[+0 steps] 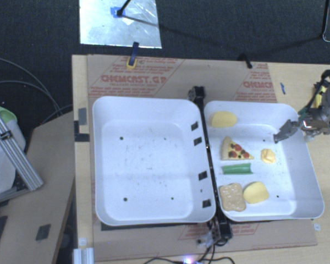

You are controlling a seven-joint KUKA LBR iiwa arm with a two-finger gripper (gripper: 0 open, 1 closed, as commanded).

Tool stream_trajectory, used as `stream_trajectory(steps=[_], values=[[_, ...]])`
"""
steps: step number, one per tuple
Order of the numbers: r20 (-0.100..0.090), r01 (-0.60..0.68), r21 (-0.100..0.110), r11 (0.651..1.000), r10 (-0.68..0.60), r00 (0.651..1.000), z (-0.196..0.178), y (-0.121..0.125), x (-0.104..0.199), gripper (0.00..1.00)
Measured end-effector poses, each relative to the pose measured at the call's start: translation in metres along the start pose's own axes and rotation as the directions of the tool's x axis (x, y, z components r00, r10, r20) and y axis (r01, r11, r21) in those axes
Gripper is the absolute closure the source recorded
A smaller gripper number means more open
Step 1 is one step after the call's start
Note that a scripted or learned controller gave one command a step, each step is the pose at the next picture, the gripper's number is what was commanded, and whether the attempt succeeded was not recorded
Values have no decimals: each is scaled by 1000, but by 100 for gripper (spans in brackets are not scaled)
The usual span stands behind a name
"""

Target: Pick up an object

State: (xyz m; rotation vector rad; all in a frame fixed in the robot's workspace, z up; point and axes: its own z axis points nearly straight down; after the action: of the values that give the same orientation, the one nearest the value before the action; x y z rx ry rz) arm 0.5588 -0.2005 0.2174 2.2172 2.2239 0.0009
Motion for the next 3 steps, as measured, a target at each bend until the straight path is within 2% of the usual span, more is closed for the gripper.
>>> stream_trajectory(steps=[1, 2, 3], values=[[-2, -3, 5, 1000, 3, 1000, 140, -20, -2, 0], [-7, 10, 4, 1000, -10, 1000, 115, -71, 118, 0], [3, -1, -7, 1000, 1, 1000, 88, -19, 69, 0]])
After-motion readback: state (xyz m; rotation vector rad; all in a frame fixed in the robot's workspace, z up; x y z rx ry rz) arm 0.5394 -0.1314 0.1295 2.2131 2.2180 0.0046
